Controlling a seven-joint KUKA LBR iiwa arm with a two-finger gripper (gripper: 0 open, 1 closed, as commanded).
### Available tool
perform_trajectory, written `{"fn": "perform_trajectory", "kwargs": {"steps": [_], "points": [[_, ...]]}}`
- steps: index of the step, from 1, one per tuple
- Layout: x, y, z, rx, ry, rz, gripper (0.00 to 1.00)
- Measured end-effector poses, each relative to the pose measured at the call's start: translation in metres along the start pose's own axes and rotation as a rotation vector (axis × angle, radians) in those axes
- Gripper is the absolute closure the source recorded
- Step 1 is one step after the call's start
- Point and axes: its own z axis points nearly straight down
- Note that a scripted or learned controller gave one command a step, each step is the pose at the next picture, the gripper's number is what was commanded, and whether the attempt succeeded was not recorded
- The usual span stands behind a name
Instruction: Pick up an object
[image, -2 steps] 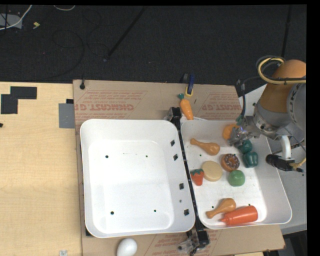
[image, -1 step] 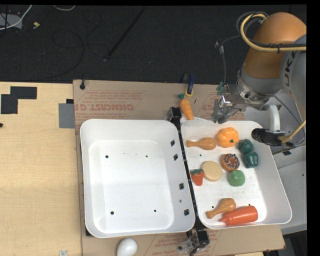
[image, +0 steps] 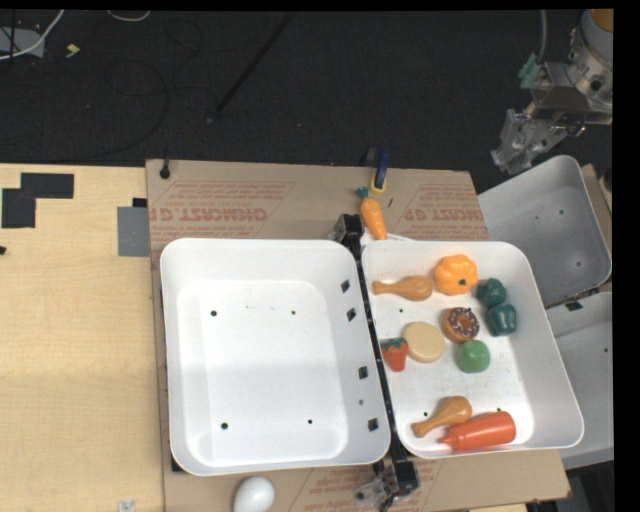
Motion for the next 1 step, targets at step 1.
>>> {"fn": "perform_trajectory", "kwargs": {"steps": [1], "points": [[0.0034, -0.0104, -0.0649, 0.012, 0.003, -0.001, 1.0]]}}
